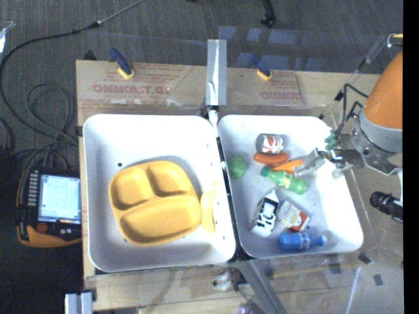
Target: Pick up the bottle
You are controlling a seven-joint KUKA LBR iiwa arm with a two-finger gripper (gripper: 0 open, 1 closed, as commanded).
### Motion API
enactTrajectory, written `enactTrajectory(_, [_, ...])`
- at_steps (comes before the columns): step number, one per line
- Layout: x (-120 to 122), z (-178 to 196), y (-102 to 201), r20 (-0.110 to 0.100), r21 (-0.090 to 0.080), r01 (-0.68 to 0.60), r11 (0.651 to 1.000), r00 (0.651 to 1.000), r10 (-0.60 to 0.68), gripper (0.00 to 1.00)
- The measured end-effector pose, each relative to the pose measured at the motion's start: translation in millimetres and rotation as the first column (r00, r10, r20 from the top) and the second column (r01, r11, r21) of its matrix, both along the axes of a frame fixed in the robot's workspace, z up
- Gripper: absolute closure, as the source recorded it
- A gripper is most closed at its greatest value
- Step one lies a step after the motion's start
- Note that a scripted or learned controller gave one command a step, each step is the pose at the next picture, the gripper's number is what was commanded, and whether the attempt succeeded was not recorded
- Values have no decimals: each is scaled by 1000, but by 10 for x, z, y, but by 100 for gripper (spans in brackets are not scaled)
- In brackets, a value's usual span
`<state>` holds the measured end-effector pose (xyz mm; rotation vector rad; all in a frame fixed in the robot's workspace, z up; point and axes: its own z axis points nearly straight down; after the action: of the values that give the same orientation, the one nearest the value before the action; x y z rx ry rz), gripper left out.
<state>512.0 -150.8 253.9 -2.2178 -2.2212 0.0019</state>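
Observation:
Two bottles lie in the right bin (340,205). A green bottle (288,181) rests on its side near the bin's middle, just below an orange carrot-like piece (283,166). At the bin's front edge a blue bottle (300,241) also lies flat. My gripper (309,164) reaches in from the right and hovers low over the carrot's right end and the green bottle's upper side. Nothing is visibly lifted by it. The grey arm with its orange band (387,103) stands at the right edge.
The right bin also holds a red-and-white can (272,142), a red sausage-like piece (270,157), a green round toy (236,167), a black-and-white carton (265,216) and a small red-white carton (294,218). The left bin (98,175) bears a yellow divided tray (156,200) and a yellow strip (208,211).

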Motion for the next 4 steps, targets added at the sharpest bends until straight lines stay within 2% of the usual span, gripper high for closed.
enactTrajectory(1, [249, -1373, 58, 0, -3, 102, 995, 995, -102, 0])
enactTrajectory(2, [130, -1634, 342, 13, -10, -329, 944, 944, 329, 0])
enactTrajectory(3, [803, -1641, 428, 13, -7, -164, 986, 986, 164, 0])
enactTrajectory(4, [809, -1538, 435, 16, -4, -163, 987, 987, 163, 100])
